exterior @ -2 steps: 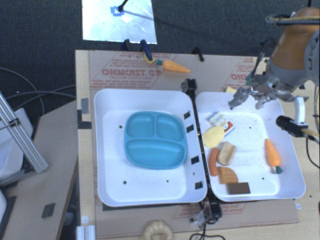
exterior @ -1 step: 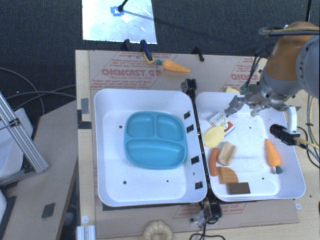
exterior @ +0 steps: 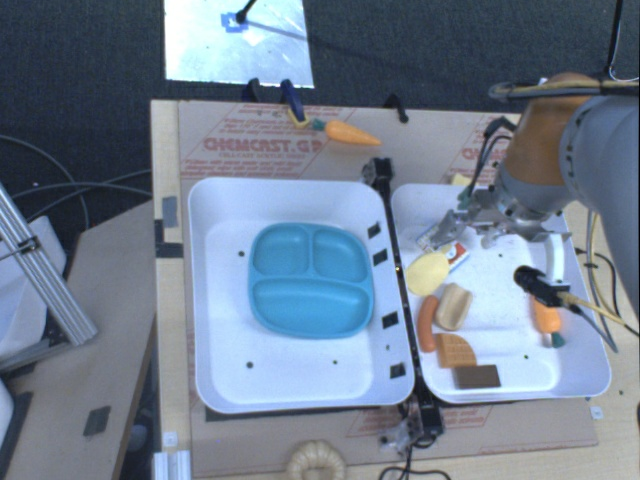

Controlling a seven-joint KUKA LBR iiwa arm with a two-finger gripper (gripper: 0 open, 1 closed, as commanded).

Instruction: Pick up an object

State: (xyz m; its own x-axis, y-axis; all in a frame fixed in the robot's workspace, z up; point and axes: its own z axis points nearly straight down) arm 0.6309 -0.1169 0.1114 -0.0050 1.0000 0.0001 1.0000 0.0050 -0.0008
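Yellow toy lemon [exterior: 427, 272] beside gripper [exterior: 447, 230]

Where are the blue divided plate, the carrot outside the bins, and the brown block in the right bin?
blue divided plate [exterior: 311, 279]: camera view, on the ridge between its compartments.
carrot [exterior: 350, 134]: camera view, middle of the orange body.
brown block [exterior: 476, 376]: camera view, centre of its top face.
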